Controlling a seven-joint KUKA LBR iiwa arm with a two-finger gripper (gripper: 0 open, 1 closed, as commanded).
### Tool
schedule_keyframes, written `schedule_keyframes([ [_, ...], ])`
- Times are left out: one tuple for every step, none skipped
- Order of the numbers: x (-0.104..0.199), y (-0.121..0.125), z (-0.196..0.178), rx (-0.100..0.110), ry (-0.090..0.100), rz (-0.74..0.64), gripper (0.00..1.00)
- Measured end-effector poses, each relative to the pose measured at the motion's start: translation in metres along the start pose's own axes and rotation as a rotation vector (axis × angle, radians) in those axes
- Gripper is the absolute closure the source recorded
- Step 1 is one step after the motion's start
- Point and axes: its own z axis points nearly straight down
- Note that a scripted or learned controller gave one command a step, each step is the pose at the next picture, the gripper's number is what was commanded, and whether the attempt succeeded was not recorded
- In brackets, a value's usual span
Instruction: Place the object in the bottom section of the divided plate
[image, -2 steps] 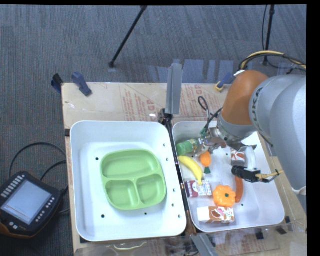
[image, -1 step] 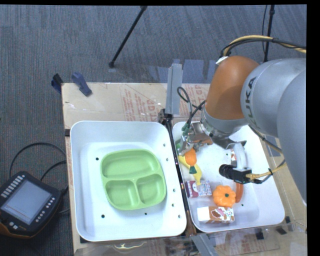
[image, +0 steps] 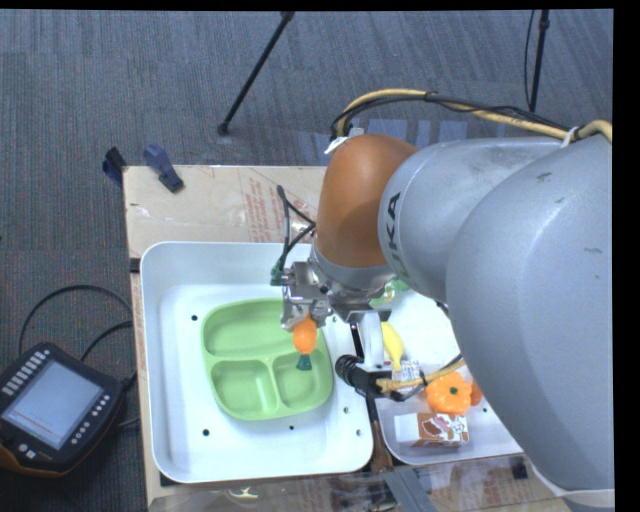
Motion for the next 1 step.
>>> schedule_keyframes([
  [-0.0002, 0.0001, -0.0002, 0.000, 0.000, 0.001, 0.00],
])
